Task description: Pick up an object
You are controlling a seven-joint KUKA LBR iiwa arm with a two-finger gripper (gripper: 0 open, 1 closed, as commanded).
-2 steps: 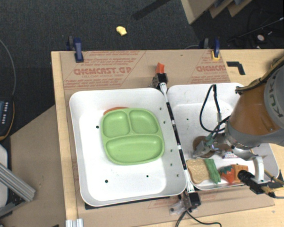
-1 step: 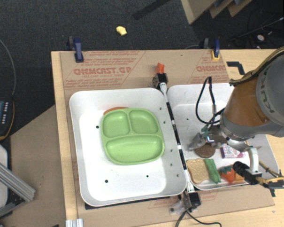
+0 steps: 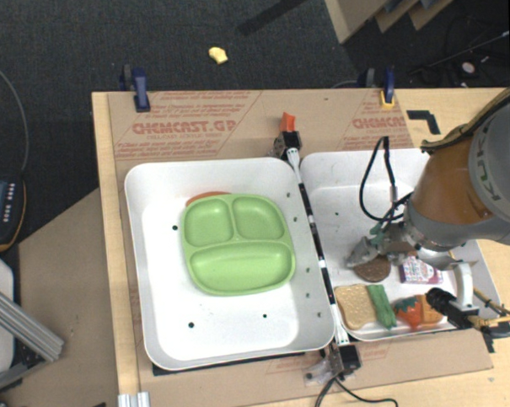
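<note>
Nearest you, along the right bin's [image 3: 338, 174] six o'clock edge, sit the things you could pick: a tan bread slice [image 3: 354, 306], a green stick [image 3: 380, 307] leaning against it, and an orange piece [image 3: 414, 312] just beside that. Above them, toward the bin's centre, lie a brown round piece [image 3: 373, 270] and a pink-and-white packet [image 3: 417, 271].

Your hand [image 3: 390, 245] hangs low over the brown piece and the packet, but the wrist covers it, so you cannot tell whether it is apart or together, and nothing shows between its tips.

Watch the crowding, I'd say: these items touch or nearly touch, so a closing hand may nudge one aside or pinch two at once. The flat ones offer little to grip. A black cable [image 3: 374, 181] loops toward twelve o'clock and could snag on a lift.

At nine o'clock, the left bin [image 3: 155, 245] carries a green divided plate [image 3: 237, 244], well apart from the hand.
</note>
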